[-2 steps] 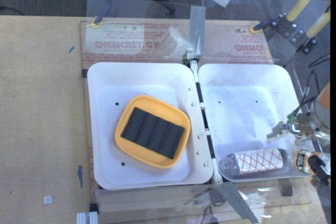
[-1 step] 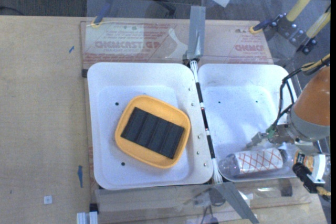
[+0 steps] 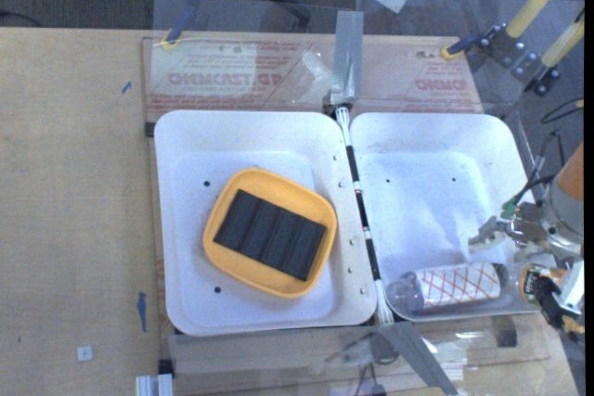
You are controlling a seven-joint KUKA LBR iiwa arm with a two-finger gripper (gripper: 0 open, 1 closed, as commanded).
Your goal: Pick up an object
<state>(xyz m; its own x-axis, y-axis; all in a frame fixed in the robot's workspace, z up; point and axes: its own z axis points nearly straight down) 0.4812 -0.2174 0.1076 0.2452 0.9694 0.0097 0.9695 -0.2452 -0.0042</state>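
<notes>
A white tube with a red criss-cross pattern [image 3: 455, 286] lies on its side along the front wall of the right bin [image 3: 418, 162], its greyish cap end pointing left. My gripper [image 3: 497, 232] reaches in from the right edge and hovers over the bin's right side, just above and behind the tube's right end. Nothing is visibly held in it. In the left bin [image 3: 186, 144] rests a yellow rounded square dish with a black ridged pad [image 3: 270, 231] in it.
A metal divider strip [image 3: 357, 199] runs between the two bins. Cardboard and a metal bracket [image 3: 347, 60] sit behind the bins. Yellow-handled clamps [image 3: 520, 32] stand at the back right, and cables hang near the arm.
</notes>
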